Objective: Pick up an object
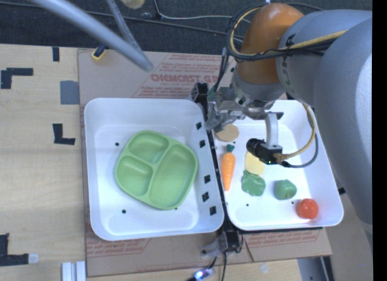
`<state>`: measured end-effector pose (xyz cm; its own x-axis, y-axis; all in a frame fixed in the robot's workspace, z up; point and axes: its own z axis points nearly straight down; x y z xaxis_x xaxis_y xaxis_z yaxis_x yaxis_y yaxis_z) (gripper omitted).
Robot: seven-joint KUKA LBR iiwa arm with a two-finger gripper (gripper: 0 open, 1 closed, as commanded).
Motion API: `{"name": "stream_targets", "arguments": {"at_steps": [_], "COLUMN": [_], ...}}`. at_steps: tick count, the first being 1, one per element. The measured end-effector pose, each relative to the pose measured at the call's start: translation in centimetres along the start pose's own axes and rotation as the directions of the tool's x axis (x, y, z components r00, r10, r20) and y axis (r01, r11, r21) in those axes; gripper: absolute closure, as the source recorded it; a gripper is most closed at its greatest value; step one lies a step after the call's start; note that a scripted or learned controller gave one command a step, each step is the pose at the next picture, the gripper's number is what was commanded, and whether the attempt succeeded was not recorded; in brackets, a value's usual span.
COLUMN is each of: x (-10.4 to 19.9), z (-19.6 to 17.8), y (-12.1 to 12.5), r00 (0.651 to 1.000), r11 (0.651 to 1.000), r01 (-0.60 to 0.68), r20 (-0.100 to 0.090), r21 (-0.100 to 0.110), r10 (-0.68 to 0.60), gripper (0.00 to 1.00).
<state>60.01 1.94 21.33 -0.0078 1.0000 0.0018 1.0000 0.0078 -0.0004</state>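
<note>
The arm [314, 62] reaches over the right bin [323, 213]. Its claw [233, 119] hangs at the far left corner, just above a tan round piece [228, 133]; whether it grips anything, I cannot tell. A carrot [227, 170] lies nearer.

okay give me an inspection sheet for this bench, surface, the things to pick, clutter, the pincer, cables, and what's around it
Surface: two white bins side by side, left bin and right bin, on a cardboard sheet over a wooden bench.
Job's things: in the right bin, a carrot, tan disc, yellow block, two green pieces, red ball.
Clutter: a green divided plate in the left bin.
Grippers: pincer low over the right bin's far left corner, by the tan disc; finger state unclear.
Cables: yellow cable looping from the wrist; black cable beyond the bench.
Surroundings: black tape marks on the bench; grey pole overhead.
</note>
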Motion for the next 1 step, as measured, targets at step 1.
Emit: {"name": "stream_targets", "arguments": {"at_steps": [1], "x": [5.85], "z": [0.49], "y": [1.00], "r00": [1.000], "r11": [1.000], "r01": [-0.001], "r20": [0.001], "r21": [0.001], "r10": [0.001], "gripper": [1.00]}}
